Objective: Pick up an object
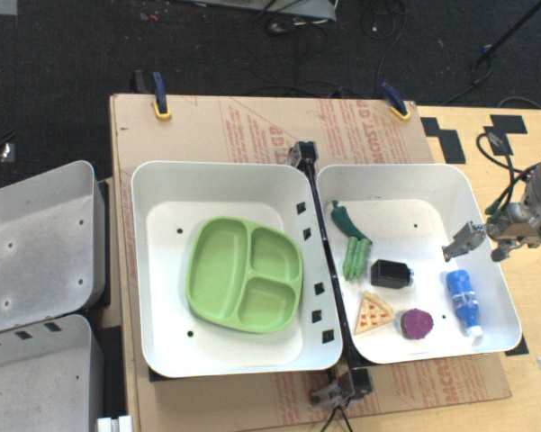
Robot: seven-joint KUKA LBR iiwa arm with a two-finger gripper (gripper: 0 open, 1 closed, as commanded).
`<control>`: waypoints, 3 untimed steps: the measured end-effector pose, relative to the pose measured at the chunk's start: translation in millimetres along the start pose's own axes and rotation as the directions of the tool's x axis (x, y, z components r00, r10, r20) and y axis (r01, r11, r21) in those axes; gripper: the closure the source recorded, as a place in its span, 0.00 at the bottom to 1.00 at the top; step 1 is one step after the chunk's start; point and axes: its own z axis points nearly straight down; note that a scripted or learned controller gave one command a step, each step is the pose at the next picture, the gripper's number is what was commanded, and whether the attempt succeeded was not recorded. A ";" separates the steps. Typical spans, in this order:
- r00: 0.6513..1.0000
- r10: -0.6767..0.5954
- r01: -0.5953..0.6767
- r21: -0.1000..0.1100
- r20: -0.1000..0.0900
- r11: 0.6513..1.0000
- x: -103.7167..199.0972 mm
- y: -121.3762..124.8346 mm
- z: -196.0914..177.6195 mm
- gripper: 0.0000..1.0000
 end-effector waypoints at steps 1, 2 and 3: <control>1.000 -0.003 0.004 -0.011 0.003 1.000 0.5 2.7 -5.6 0.00; 1.000 -0.001 0.001 -0.006 0.001 1.000 4.2 -2.7 56.2 0.00; 1.000 -0.004 0.004 -0.012 -0.003 1.000 4.6 -5.6 116.5 0.00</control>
